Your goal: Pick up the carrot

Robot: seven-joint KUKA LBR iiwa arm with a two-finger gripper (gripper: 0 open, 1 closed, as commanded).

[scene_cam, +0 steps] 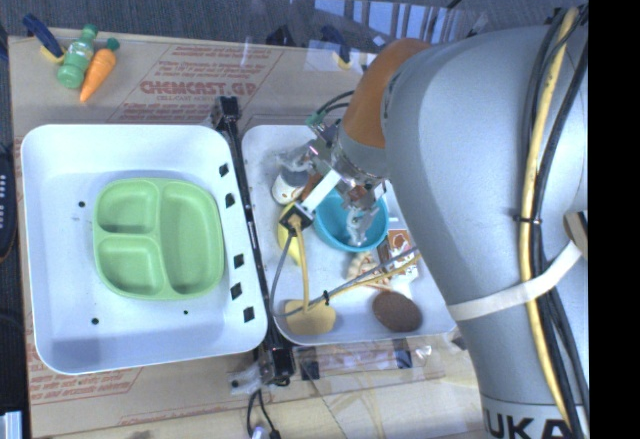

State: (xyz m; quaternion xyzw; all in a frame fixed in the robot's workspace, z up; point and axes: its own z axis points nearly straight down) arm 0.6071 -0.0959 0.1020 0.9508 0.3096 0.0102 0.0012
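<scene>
Carrot [97, 75] outside bins; pincer [358, 217] prob. over bowl [335, 224].

Glossy white plastic bins [40, 227]; matt green plastic plate [158, 237]; brown printed cardboard [180, 87].

Bright, even light; soft focus

Divided plate [160, 237] in left bin [40, 227]; carrot [97, 74] behind.
</scene>
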